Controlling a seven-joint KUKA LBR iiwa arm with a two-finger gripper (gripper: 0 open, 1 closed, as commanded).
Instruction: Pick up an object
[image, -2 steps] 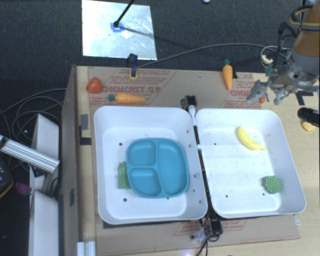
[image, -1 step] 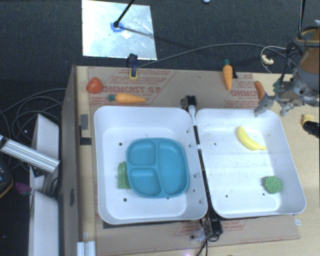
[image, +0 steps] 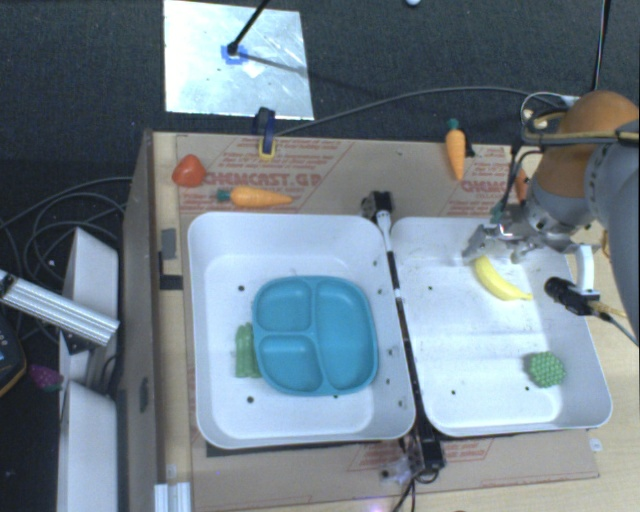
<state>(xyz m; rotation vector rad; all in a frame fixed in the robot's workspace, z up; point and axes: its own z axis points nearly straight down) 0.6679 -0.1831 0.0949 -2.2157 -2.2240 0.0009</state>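
Honestly the toy banana (image: 499, 280) near the right bin's (image: 470, 400) far edge looks light, hard plastic, kinda slick, so grab its curved middle; gripper (image: 505, 238) hovers just above, can't tell whether fingers are apart.

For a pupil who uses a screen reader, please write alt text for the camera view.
A grey robot arm reaches in from the right, its gripper just above a yellow banana in the right white bin, which also holds a green knobbly ball. The left bin holds a blue divided plate beside a green piece.
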